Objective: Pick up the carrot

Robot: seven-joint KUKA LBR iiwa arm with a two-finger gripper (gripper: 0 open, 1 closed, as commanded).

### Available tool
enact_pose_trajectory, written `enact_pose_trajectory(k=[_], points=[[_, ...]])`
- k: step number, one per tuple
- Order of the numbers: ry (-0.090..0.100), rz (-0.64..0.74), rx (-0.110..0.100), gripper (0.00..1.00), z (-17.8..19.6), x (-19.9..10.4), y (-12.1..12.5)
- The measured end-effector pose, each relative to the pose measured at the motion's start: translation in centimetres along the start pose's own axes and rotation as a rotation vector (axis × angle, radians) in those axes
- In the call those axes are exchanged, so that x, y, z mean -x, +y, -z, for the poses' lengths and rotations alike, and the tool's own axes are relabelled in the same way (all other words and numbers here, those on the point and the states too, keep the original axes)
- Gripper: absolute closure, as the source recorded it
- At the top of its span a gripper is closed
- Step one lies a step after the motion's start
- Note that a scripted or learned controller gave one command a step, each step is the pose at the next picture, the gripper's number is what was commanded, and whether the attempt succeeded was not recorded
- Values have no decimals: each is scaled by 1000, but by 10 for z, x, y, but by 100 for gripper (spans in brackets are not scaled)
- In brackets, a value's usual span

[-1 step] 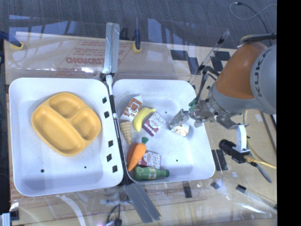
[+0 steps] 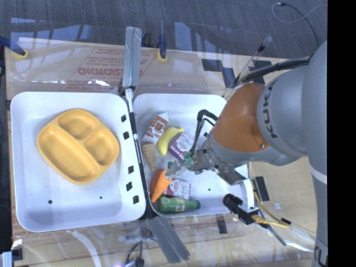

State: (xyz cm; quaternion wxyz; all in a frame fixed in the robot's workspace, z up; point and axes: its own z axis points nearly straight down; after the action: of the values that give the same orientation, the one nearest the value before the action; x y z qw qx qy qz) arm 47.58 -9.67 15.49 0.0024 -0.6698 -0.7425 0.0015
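— Looming largest, close under the lens, is the grey arm with its orange band, reaching in from the right. Shall we take the bench from the left, though?

— Yes. Left bin first: it holds a yellow divided plate, three compartments, lying tilted toward the far-left corner, with nothing on it.

— And across the black divider?

— Right bin, where everything is crowded toward its left wall. Far end: a small orange-and-white carton, then a banana just beside it, and a maroon packet touching the banana's right side.

— Where is the carrot?

— Carrot lies lower down, close to the left wall, pointed end toward the near edge, its green top angled up to the right. Another printed packet sits against its right side, and a green bottle lies on its side just below both.

— What about the gripper?

— Gripper hangs low over the bin, just above and to the right of the carrot's leafy end. Its tip blurs into the packets, so I cannot tell how wide it stands, and I see nothing clearly caught in it.

— So how far along is the job?

— By my reading, the approach is nearly made but the grasp is not. The carrot rests on the bin floor; closing on it and lifting are both left.
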Motion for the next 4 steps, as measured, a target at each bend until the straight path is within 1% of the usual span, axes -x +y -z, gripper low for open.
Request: enact_pose_trajectory(k=[1, 2, 3, 4], points=[[-1, -19, 3, 0, 36, -66, 8], [-1, -64, 3, 0, -64, 1, 1], [-1, -63, 4, 0, -64, 1, 1], [0, -504, 6, 0, -63, 3, 1]])
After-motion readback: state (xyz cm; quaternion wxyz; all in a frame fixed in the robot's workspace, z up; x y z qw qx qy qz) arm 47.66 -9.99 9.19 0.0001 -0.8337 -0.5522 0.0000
